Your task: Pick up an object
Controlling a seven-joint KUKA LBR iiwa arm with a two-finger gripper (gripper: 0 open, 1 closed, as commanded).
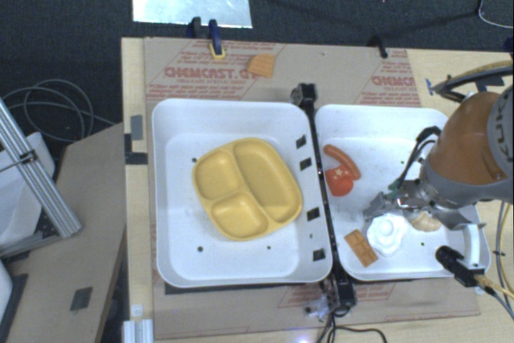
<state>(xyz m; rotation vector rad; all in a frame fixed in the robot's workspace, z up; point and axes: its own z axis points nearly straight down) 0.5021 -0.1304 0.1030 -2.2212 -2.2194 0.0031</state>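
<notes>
Right, down at the near edge of the right bin (353, 123) sits a small tan cracker (361, 247), its long axis running slantwise toward the near corner; just beside it, touching or nearly so, lies a white blob-like piece (386, 234), and that is the likeliest target; the gripper (393, 203) hangs directly over its far-right side, so the thing lies just below and a shade to the view's left of the jaws; whether those jaws are spread or closed I cannot tell, they are dark and small under the wrist; a pale beige lump (426, 221) peeks out right by the wrist; further back, a red pepper-like piece (340, 170) lies well apart; across the divider, a yellow sectioned plate (246, 187) rests in the left bin (185, 124).
</notes>
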